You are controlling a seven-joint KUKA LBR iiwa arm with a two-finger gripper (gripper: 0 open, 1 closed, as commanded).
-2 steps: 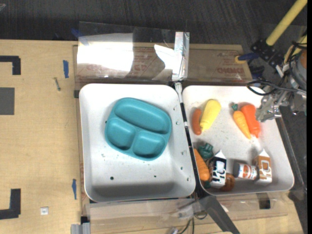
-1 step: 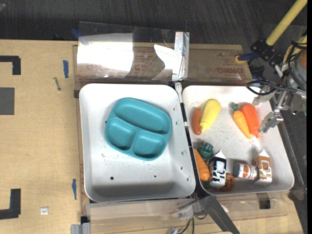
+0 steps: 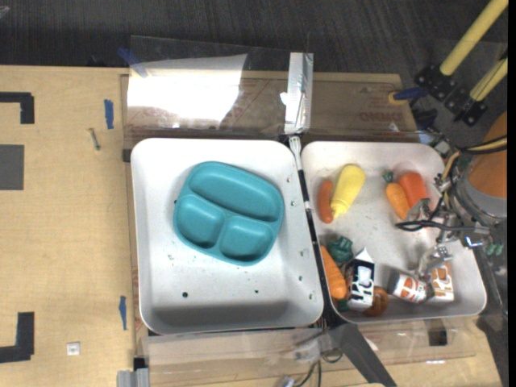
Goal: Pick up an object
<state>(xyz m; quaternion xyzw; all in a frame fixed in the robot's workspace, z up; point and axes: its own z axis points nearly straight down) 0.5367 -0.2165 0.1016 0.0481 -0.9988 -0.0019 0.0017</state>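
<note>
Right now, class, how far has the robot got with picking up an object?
Done: the arm has reached the right bin. In hand: nothing visibly; the claw hangs over the bin floor near a small can. Left: grasp and lift an item; the yellow bottle lies untouched.

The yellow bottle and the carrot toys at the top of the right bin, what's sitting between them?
Nothing: in the camera view, the stretch between the yellow bottle and the carrot toys is bare white floor of the right bin.
</note>
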